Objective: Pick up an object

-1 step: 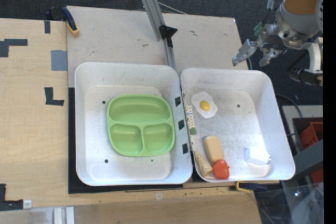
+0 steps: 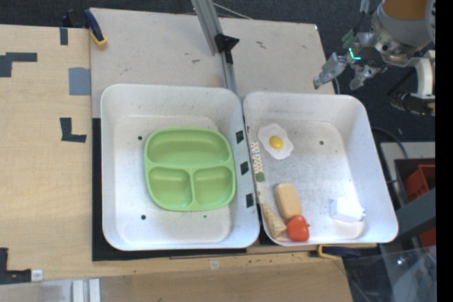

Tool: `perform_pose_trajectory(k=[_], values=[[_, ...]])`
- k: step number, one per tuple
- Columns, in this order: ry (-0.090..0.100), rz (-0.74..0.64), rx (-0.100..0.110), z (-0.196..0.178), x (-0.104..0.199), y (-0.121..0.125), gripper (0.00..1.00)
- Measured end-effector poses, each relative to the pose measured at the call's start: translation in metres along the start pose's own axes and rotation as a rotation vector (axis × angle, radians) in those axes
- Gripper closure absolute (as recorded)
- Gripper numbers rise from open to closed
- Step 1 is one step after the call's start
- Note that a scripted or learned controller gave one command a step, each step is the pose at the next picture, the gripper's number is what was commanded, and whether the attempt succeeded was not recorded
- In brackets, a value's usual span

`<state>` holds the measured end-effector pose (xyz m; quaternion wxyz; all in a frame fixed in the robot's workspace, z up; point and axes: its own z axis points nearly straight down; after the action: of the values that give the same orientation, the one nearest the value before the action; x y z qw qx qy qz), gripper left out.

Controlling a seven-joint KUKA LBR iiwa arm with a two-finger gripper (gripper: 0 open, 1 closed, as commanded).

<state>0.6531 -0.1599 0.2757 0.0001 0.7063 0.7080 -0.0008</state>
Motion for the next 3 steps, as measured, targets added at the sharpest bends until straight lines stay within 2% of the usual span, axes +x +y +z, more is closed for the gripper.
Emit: perform_pose_trajectory(k=[1,3], values=[[0.0,0.001,0.004,0.045,-0.004,0.002,0.0],[0.001,-0.001,0.006,0.169,0.002,0.004,0.0]])
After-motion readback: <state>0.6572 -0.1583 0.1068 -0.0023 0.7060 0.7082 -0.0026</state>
